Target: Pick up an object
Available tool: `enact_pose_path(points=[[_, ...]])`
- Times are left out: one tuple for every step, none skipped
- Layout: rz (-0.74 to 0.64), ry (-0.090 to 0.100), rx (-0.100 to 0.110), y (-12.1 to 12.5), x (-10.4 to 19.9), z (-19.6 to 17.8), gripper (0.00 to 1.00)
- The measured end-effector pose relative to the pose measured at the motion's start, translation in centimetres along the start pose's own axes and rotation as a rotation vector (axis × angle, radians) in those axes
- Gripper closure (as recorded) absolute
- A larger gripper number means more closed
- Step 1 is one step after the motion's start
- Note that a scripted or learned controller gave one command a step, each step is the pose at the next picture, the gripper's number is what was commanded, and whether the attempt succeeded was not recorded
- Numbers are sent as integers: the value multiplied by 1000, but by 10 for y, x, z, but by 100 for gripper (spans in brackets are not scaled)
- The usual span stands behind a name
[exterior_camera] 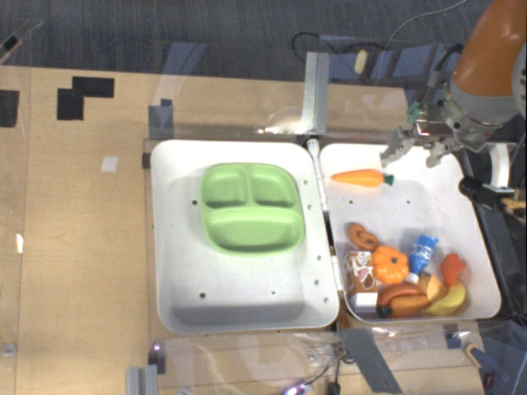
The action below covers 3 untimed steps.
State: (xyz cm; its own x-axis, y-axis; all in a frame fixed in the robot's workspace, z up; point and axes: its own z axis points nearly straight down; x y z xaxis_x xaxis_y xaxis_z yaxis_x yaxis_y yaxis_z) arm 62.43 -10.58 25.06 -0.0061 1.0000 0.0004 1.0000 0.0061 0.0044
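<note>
On wooden bench [74,245], two white bins [177,220]

A single fixed camera looks down from above the bench [74,245] at a slant, far enough back to take in both white bins, the left bin [177,245] and the right bin [473,220], side by side. Its upper edge reaches dark floor [165,15] beyond the bench, and the arm [494,48] enters from the right.

Two white bins are seen side by side. A green plate [249,206] lies in the left bin [177,290]. In the right bin [461,212], a carrot [356,177] lies at 11 o'clock, and small toy foods [403,276] are piled at 6 o'clock. The gripper [414,148] hangs spread open, nothing held, at 12 o'clock.
</note>
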Motion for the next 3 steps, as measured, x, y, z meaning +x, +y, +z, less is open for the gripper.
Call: enact_pose_path(points=[[-129,0,-4,28,3,153,0],[-128,0,-5,29,3,142,100],[-129,-1,-10,30,4,141,0]])
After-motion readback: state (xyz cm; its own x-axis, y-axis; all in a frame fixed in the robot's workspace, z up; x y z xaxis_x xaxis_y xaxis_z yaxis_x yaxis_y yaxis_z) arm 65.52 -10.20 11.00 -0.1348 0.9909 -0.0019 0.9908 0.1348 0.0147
